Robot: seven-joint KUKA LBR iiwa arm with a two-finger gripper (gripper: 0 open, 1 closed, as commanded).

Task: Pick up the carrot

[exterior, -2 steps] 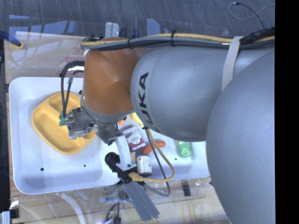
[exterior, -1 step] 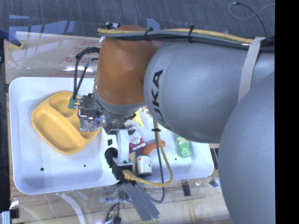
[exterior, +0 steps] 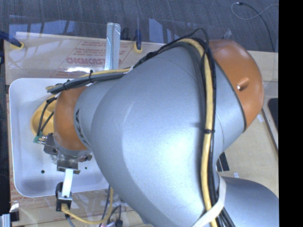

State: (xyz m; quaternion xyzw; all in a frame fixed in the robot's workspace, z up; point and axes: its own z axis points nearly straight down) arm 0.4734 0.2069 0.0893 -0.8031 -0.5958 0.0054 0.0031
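My arm covers most of the view and reaches over the left white bin (exterior: 19,141). The orange band above the wrist (exterior: 66,122) hangs over the bin's middle. Below it the gripper (exterior: 65,159) points down at the bin floor, seen from behind its grey mount. A yellow rounded thing (exterior: 37,119) lies in the bin just left of the wrist, partly hidden by it and crossed by a thin black cable. I cannot tell what it is. The arm hides whatever lies under and to the right of the wrist.
The left bin's floor shows bare white along its left and front parts (exterior: 33,174). A cardboard sheet with red print (exterior: 90,56) lies behind the bin, with an upright metal post (exterior: 112,46). The bench's wooden top (exterior: 270,103) shows at right.
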